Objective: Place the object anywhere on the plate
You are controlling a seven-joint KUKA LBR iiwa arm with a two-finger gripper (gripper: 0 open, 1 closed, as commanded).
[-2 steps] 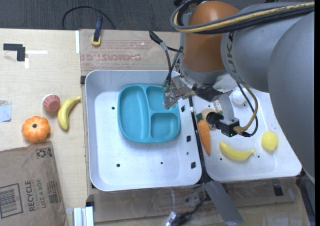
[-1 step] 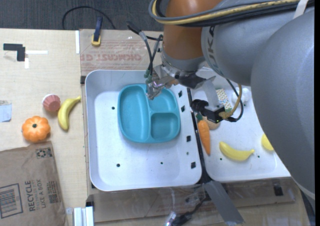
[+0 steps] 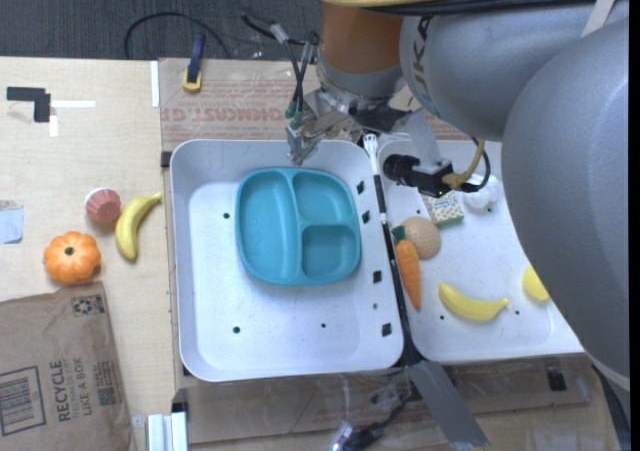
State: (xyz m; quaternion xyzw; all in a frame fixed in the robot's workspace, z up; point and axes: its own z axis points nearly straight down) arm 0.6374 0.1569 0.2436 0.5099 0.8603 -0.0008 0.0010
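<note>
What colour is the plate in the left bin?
The plate is light blue, or turquoise, all over, with no pattern. It shows best in the camera view.

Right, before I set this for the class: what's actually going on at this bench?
A grey robot arm reaches in over two white bins. Its end effector hangs above the far rim of the left bin, nothing visibly held. A blue divided plate lies in that bin with nothing on it. The carrot, a banana and other items lie in the right bin.

Teal plate (image 3: 298, 226), white bins (image 3: 210, 339), orange carrot (image 3: 408, 273), yellow banana (image 3: 472, 304), orange pumpkin (image 3: 72, 258)
</note>
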